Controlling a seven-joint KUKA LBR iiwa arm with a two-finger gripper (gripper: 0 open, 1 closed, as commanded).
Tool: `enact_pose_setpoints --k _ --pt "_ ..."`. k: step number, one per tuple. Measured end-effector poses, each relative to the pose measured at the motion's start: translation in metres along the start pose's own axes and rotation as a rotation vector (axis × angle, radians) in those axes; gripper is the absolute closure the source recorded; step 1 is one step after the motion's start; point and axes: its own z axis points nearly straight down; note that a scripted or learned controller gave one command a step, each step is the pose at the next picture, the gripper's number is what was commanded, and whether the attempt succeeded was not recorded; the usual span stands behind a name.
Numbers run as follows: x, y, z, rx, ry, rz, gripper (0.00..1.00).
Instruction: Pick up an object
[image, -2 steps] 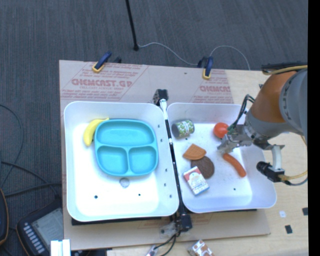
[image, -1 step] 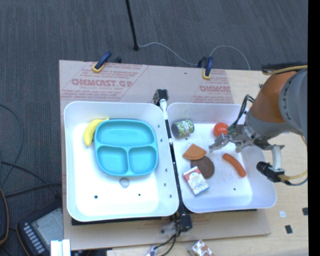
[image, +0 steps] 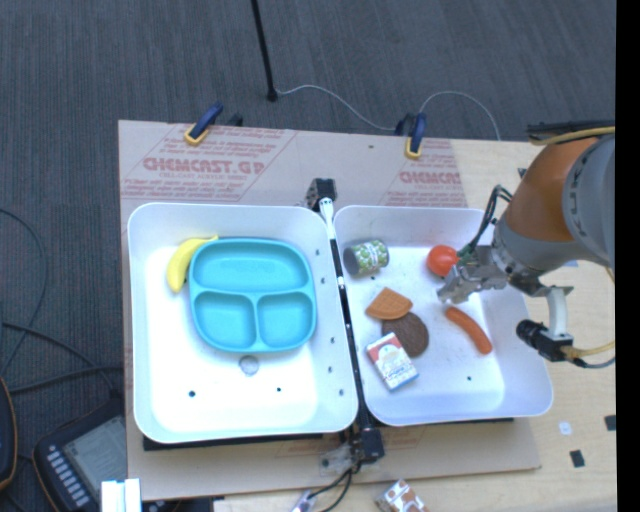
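Several small toy foods lie near the gripper (image: 458, 288), whose grip cannot be told; the sausage (image: 469, 329) looks light, stiff, slippery, best pinched mid-length.

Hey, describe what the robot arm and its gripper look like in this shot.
The arm is a thick, rounded grey body with a broad orange band above the wrist. It narrows to a small grey metal gripper. A dark cable loops beside the wrist, and a black fitting with a tan hose hangs beneath it.
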Motion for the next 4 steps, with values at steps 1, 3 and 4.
enact_pose_setpoints --k 1,3,4 --pt "0.000 0.000 0.000 0.000 0.000 0.000 0.00" --pt "0.067 -0.045 0.009 -0.003 0.000 0.002 1.00" --pt "0.067 -0.045 0.009 -0.003 0.000 0.002 0.00"
